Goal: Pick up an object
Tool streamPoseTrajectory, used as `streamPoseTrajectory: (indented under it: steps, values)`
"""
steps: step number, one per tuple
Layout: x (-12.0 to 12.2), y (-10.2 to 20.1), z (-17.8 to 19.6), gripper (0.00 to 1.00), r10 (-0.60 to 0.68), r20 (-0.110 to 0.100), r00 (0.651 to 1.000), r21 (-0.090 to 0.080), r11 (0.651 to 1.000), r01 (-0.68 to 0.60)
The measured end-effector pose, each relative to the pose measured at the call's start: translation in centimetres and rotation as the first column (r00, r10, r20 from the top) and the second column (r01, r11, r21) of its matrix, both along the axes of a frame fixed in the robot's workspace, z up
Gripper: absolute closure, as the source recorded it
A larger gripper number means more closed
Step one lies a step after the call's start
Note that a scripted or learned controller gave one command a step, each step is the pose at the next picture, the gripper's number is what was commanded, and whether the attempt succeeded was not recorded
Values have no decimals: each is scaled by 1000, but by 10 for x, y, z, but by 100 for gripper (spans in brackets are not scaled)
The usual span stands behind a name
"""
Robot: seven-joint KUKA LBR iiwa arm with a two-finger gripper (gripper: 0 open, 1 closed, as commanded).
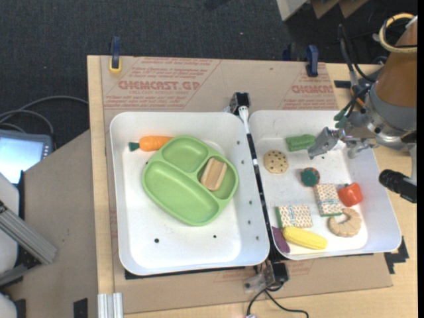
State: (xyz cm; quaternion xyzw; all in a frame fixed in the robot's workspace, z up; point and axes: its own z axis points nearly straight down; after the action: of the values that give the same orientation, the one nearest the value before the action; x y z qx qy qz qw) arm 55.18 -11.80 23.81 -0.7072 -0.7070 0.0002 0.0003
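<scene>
Gripper (326,142) hovers in the upper part of the right bin (391,234), just beside the green block (300,142); can't tell its finger state. Looks like the approach step, so next it needs to line up and drop onto something.

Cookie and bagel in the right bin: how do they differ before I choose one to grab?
The cookie is a solid, pale disc dotted with dark chips; the bagel is a tan ring with a hole. The cookie lies near the bin's left wall with bare floor around it; the bagel sits at the lower right, crowded by a patterned square and a red piece. Both lie flat and look round.
</scene>
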Motion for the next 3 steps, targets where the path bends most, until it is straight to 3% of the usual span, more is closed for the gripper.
streamPoseTrajectory:
  steps: [1, 2, 3]
  values:
    - [-37, -3, -157, 0, -1, 8, 1000, -6, 1000, 1]
    - [41, 77, -46, 0, 11, 17, 1000, 0, 1000, -11]
    - [23, 1, -89, 0, -6, -5, 1000, -1, 1000, 6]
